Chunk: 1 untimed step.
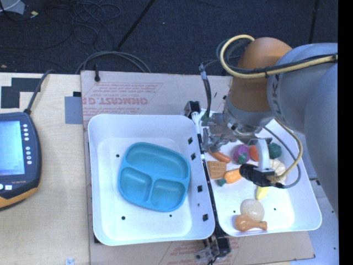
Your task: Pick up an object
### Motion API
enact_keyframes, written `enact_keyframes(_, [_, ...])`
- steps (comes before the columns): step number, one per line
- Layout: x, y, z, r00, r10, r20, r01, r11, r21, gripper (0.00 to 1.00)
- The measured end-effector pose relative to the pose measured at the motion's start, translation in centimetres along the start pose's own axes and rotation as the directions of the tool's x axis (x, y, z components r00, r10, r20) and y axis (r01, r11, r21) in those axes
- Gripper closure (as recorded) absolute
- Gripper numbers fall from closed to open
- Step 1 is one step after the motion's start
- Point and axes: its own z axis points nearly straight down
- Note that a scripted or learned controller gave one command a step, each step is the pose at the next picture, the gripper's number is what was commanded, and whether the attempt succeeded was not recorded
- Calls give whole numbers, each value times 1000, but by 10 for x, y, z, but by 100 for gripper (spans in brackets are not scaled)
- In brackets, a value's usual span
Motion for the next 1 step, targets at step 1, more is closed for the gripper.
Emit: enact_keyframes(1, [-15, -20, -153, 1000, 6, -1, -6, 1000, -17, 100])
